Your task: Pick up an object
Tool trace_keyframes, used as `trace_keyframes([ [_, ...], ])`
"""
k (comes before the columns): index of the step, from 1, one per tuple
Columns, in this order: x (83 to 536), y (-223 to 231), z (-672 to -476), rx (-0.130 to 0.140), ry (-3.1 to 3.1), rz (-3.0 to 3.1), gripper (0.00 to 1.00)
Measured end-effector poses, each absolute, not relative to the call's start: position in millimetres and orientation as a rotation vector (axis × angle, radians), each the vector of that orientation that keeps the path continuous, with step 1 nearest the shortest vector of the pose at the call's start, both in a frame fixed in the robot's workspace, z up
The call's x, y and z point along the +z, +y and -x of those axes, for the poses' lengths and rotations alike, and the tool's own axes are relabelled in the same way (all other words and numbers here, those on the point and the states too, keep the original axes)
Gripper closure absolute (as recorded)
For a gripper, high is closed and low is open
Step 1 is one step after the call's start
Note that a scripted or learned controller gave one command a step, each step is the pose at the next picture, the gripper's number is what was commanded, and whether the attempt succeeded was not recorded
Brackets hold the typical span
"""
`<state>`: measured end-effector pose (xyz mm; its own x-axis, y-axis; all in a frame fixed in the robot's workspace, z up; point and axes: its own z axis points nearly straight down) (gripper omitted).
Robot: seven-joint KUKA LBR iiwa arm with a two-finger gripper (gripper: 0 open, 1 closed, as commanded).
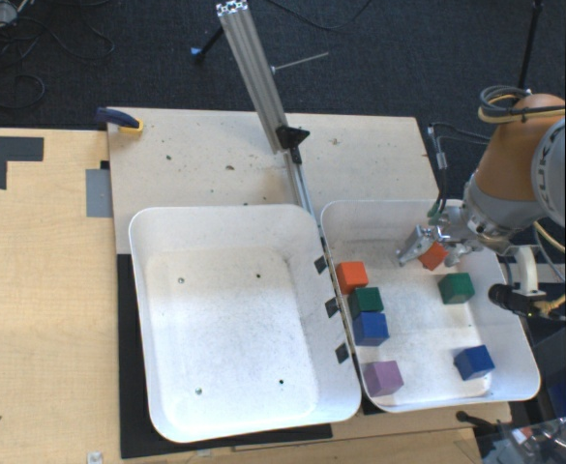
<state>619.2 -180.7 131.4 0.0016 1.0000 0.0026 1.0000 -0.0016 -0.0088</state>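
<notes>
In the right bin (pixel 379 211), my gripper (pixel 433 249) hangs over the upper middle, and a small red block (pixel 434 256) shows between its grey fingers (pixel 410 250); the gripper looks shut on it. Along the bin's left wall lie an orange block (pixel 351 275), a dark green block (pixel 367 301) and a blue block (pixel 371 328) in a column, with a purple block (pixel 383 377) below them. A green block (pixel 456 287) sits just below the gripper. Another blue block (pixel 474 362) rests near the bottom right corner.
The left bin (pixel 166 222) adjoins the right one, with black clips (pixel 332 306) along the shared wall. A slanted aluminium post (pixel 258 75) rises behind the bins. A blue and yellow clamp (pixel 120 119) lies at the board's far left corner.
</notes>
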Motion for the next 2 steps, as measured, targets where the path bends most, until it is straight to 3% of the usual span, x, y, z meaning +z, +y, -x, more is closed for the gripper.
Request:
trace_keyframes([
  [1,113.9,-184.5,-622.9,-0.005,-2.223,2.237,0.0],
  [2,116.5,-183.1,-619.4,0.003,-2.21,2.231,1.0],
])
